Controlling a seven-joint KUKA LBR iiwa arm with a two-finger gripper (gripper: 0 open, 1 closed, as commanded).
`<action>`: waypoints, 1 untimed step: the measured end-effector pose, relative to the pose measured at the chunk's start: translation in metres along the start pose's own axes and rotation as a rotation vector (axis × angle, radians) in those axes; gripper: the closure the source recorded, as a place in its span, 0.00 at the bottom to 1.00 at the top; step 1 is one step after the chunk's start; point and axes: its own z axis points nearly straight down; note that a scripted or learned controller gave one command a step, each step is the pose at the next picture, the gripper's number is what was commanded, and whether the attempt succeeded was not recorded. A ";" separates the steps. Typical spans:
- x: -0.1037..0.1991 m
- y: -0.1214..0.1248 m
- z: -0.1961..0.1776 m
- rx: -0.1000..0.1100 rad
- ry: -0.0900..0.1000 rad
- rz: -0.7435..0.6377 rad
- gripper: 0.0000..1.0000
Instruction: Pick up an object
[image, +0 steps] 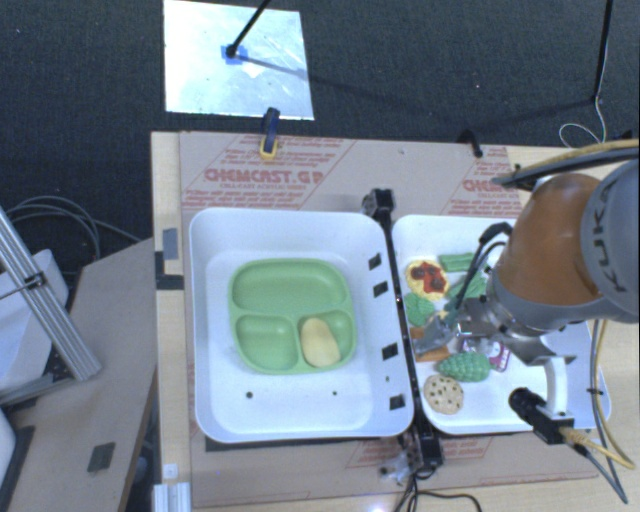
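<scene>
Left bin, white shallow plastic (215, 400), centre-left of frame: holds a pale green compartmented plastic tray (290, 285); a yellow oval potato-like piece (320, 342) lies in the tray's lower-right compartment.

Right bin, white shallow plastic (480, 420), centre-right of frame: crowded with toy food. Round pizza-like piece with red topping (426, 277) at upper left; green leafy piece (416, 307) just below it; green knobbly oval piece (466, 366) lower centre; tan speckled cookie (443, 393) at lower left, a little apart from the rest.

Arm, grey with orange band (555, 245): reaches in from right. Claw (455, 330) low over the right bin's cluster, above the knobbly piece; whether open or closed cannot be told, and no object is seen gripped.

Handling note, by judgement: pieces crowd together here, so centre over one piece before closing; the cookie, lying apart, looks the easier candidate. Lift slowly, checking that the piece comes up.

Bench (300, 165): tan board with red lettering, beneath both bins.
</scene>
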 end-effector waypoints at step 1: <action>0.062 0.005 -0.002 -0.013 -0.001 -0.010 0.00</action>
